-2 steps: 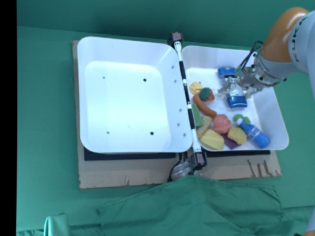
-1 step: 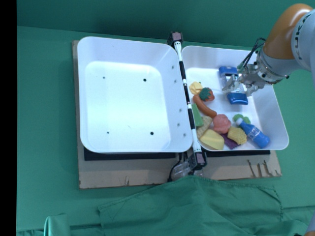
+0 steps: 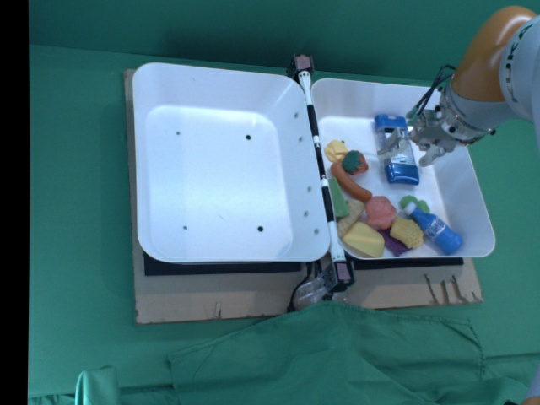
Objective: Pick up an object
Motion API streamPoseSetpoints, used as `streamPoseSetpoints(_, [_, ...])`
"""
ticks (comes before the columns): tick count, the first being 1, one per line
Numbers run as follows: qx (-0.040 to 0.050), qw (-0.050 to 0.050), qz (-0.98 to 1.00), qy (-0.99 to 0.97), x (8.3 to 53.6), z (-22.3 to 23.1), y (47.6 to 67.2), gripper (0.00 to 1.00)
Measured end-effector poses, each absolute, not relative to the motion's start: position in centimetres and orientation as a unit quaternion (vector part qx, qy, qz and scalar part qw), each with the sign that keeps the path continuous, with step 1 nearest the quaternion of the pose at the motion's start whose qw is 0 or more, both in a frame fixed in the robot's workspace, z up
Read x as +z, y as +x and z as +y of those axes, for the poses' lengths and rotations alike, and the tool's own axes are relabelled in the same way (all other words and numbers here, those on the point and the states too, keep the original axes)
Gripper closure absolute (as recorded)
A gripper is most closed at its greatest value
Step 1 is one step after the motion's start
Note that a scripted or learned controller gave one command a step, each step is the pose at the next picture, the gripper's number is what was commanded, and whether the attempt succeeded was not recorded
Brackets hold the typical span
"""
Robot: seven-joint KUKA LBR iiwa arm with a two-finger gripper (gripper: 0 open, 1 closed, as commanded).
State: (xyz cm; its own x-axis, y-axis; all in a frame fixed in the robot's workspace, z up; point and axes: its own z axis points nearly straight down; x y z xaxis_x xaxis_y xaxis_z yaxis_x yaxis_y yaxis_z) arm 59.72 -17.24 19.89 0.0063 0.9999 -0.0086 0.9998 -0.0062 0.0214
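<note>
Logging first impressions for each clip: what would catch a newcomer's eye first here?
The heap of colourful toy food crowded into the near-left part of the right bin. Next, the gripper poised over the blue container at that bin's far side. The big left bin glares white beside them.

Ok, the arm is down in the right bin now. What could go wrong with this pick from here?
The gripper sits over the blue bottle-like object, which lies flat; a grasp from above might slip off. That object lies near the bin's right wall, so the wrist could perhaps bump it. The toys heaped at the front could be nudged if the object drags.
</note>
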Motion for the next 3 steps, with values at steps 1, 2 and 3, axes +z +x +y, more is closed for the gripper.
streamPoseSetpoints(1, [0.0047, 0.006, 0.706, 0.708, 18.5, -18.7, 58.7, 0.0])
streamPoseSetpoints(2, [0.0046, 0.009, 0.706, 0.708, 18.6, -18.8, 57.6, 0.0])
streamPoseSetpoints(3, [0.003, 0.007, 0.708, 0.707, 18.4, -18.6, 67.6, 0.0])
